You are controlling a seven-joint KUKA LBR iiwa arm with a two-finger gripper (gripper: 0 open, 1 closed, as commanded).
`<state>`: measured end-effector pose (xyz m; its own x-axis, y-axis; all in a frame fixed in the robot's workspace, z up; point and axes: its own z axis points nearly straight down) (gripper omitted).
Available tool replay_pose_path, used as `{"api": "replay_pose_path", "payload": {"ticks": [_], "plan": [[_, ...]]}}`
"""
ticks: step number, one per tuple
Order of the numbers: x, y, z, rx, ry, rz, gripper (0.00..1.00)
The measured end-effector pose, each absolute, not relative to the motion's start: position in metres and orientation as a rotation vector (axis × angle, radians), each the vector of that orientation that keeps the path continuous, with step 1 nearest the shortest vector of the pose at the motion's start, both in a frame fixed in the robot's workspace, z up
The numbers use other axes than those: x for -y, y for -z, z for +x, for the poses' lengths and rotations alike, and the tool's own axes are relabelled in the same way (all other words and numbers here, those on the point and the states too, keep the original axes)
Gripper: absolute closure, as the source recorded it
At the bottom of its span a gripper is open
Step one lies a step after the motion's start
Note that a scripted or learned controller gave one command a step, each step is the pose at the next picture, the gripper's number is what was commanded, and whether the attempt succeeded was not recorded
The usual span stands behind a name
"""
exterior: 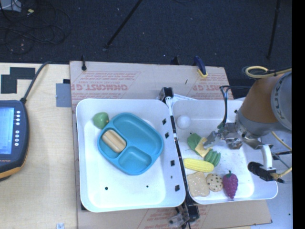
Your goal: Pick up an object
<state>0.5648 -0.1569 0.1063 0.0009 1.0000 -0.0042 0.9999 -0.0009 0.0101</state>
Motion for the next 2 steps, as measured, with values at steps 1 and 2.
{"api": "replay_pose_path", "payload": {"ticks": [1,2], "plan": [[0.113,-0.093,0.538,-2.210,-0.013,2.212,0.00],[0.165,-0.193,0.558,-2.211,-0.005,2.216,0.00]]}}
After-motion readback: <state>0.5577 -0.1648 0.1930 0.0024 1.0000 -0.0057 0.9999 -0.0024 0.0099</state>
